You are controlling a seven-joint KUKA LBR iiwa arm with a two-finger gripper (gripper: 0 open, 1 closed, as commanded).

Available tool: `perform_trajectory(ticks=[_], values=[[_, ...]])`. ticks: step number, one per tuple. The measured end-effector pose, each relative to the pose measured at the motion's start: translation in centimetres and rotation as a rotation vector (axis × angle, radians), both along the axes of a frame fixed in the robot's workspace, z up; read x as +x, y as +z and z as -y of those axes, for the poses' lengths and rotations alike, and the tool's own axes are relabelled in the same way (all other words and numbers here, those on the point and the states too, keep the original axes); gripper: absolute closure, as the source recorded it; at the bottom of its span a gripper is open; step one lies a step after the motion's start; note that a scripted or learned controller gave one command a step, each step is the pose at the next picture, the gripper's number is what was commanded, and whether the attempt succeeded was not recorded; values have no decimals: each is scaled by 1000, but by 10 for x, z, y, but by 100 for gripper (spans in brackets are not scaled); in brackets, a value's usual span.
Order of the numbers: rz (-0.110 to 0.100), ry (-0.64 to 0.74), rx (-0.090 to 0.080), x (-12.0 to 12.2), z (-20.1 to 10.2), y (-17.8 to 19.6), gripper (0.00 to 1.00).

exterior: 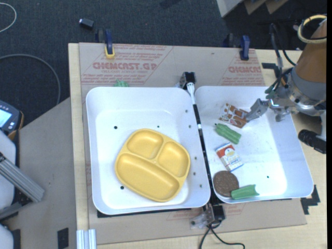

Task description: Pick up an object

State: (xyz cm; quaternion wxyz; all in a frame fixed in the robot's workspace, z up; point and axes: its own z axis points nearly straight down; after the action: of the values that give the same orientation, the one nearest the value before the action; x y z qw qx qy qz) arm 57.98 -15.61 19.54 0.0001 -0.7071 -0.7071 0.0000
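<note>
The arm is reaching into the right bin (290,154), its gripper (258,108) hovering just beside the brown-and-white packet (234,114), so this looks like the approach before a grasp. Next it would need to drop squarely over the packet and close. Whether the jaws are apart or together, I cannot tell; they are small and blurred.

Evenly lit from overhead, bright, diffuse; shadows soft and short. White bins (98,139) near overexposure with mild glare on the rims, dark floor (41,25) underexposed. Moderate resolution, slightly soft overall, small items grainy; arm (311,71) at right edge somewhat blurred.
</note>
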Motion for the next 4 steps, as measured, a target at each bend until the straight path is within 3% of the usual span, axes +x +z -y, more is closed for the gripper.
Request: perform_trajectory(ticks=[1,2,4], values=[[3,1,-1,1,0,11,100],[9,0,-2,29,-49,-90,100],[4,-1,-1,27,-50,-75,100]])
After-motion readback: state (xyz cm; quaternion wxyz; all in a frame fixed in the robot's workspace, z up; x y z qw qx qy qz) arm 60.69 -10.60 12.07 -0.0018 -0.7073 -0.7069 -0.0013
